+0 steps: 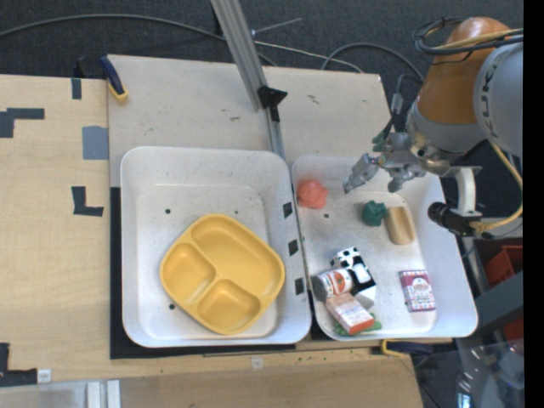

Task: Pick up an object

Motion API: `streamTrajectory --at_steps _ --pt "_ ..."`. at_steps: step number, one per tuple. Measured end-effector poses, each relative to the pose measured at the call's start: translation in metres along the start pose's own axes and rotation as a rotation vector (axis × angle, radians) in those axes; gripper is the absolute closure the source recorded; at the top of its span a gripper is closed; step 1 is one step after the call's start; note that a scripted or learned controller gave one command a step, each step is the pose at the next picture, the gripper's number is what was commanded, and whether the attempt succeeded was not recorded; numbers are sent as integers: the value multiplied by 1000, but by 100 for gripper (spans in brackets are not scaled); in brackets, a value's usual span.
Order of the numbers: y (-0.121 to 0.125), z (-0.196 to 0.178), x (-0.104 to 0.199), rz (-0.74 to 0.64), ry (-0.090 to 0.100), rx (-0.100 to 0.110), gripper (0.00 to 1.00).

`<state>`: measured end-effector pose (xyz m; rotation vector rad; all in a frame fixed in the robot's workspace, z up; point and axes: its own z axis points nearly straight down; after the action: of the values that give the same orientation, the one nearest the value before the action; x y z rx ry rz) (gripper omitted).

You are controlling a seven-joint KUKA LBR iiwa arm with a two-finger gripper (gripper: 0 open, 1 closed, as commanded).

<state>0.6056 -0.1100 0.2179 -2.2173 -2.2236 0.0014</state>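
Counting one yellow tray (pixel 223 272), two bins (pixel 136 228)

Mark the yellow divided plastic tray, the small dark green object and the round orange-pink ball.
Yellow divided plastic tray (pixel 223 272), camera view, on its central ridge.
Small dark green object (pixel 373 213), camera view, on its top.
Round orange-pink ball (pixel 313 194), camera view, on its middle.

Both bins (pixel 136 228) look like smooth white plastic, faintly scuffed and speckled. The yellow divided tray (pixel 223 272) is plastic too — soft sheen, no glare. The bench top (pixel 51 228) shows pale matt wood grain. The slanted pole (pixel 236 36) reads as ribbed grey metal — the arm's orange band (pixel 455 66) is glossy.
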Motion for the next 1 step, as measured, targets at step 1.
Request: streamTrajectory --at_steps 1 --pt "0 0 0 0 0 0 0"
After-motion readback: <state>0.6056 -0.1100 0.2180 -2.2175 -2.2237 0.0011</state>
